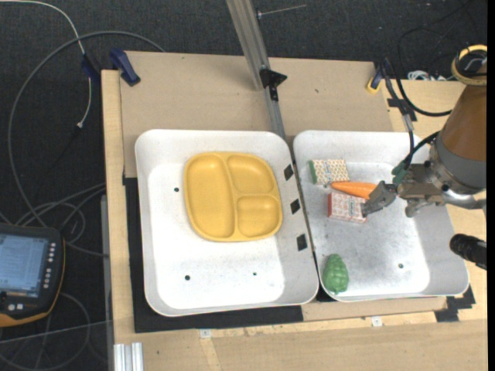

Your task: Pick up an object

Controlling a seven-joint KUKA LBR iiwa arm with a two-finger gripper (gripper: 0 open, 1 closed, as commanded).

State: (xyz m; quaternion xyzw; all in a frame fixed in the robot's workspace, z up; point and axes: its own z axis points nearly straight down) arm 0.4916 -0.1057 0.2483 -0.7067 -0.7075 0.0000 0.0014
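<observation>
Dark gripper (380,197): low over the right bin (433,280), its fingertips at the right end of the orange carrot (353,189); whether they are closed on it or merely beside it cannot be told from this angle.
Arm: grey wrist with an orange band, entering from the right side of the bench.
Carrot: lying roughly crosswise in the upper left part of the right bin, resting across a patterned box (346,208).
Second patterned box (329,170): just above the carrot, near the bin's upper left corner.
Green object (336,273): near the front left edge of the right bin, well apart from the gripper.
Left bin (155,230): holds a yellow divided plate (232,195) with three compartments.
</observation>
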